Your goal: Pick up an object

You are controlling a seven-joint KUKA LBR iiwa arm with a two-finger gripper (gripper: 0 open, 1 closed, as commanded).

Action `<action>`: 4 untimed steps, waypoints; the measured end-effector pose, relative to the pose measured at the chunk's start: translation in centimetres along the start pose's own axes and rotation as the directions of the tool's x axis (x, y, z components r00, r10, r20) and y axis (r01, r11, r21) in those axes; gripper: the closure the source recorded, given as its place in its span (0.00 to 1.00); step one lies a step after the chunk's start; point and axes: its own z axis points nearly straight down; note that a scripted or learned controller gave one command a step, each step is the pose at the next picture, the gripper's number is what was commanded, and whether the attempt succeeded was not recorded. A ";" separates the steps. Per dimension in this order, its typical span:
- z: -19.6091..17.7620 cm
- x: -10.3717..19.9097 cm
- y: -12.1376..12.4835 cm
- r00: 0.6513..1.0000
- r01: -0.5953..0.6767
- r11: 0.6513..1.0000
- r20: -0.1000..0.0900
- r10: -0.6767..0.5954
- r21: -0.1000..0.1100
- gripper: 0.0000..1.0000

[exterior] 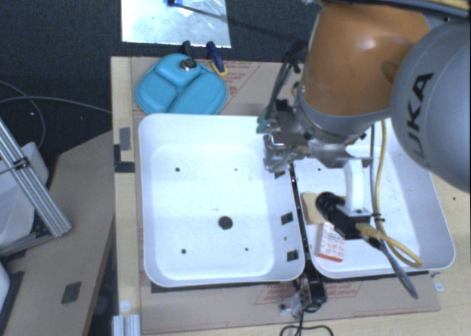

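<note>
In the camera view I see the gripper (278, 164) low over the seam where the two white bins meet, and I cannot tell if it is open or closed. The thing I would take, one red-and-white packet (333, 243), lies flat in the bin on the view's right (421, 202), close to its near rim. From the gripper it is toward the near edge and a little to the view's right, with its long axis about near-to-far. I count also one tan piece (309, 208) just beside the packet, and one blue container (180, 86) on the desk (125, 209) behind the other bin (199, 180).
</note>
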 end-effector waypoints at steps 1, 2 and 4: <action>-19.0 0.6 0.3 1.000 -0.005 1.000 -0.003 0.005 -0.016 1.00; -11.1 6.2 1.3 1.000 -0.004 1.000 0.005 0.003 0.009 1.00; -1.9 1.3 -0.7 1.000 -0.013 1.000 0.001 0.013 -0.004 1.00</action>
